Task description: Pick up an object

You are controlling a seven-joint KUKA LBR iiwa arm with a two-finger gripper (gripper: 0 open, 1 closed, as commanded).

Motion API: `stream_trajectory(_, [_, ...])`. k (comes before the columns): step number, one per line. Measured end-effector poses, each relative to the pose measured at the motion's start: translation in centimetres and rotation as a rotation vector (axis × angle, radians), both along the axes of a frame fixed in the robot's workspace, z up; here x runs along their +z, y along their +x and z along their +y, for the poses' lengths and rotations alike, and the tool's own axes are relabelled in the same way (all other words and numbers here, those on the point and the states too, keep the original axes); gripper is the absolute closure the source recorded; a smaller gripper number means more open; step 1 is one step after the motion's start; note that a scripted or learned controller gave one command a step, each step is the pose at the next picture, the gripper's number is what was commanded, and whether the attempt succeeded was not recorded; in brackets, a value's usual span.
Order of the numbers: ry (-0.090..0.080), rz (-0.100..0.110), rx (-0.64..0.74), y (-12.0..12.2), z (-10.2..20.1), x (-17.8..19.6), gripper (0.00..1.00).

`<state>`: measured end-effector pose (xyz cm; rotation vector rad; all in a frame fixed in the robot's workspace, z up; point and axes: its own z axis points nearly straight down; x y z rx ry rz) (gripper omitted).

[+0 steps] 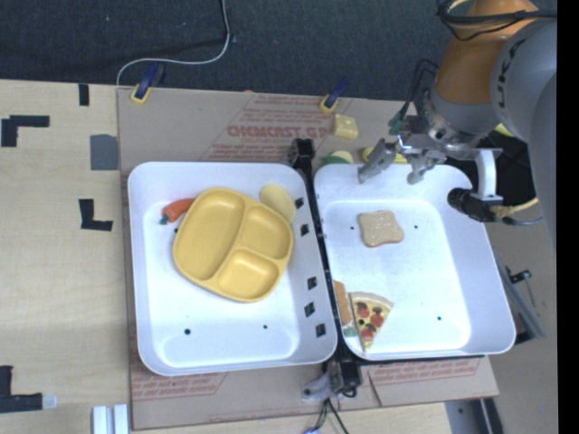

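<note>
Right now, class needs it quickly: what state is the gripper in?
Gripper: open, nothing between its fingers, above the right bin's far edge.

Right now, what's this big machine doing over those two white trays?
A grey and orange robot arm reaches in from the right, trying to pick something up. Its open two-finger gripper hangs over the far edge of the right white bin, holding nothing. Below it lie a tan bread slice and a toy pizza wedge. The left white bin holds a yellow divided plate.
</note>
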<state>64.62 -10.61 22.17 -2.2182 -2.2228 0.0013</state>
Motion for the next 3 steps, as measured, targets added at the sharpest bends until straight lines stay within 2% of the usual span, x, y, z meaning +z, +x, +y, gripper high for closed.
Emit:
stream_trajectory(1, [-0.006, -0.007, -0.003, -1.3, -3.7, -14.1, 0.0])
stream_trajectory(2, [-0.005, -0.013, 0.0, -0.9, -3.5, -12.0, 1.0])
stream_trajectory(3, [-0.003, 0.002, -0.007, -6.0, -11.2, -11.4, 1.0])
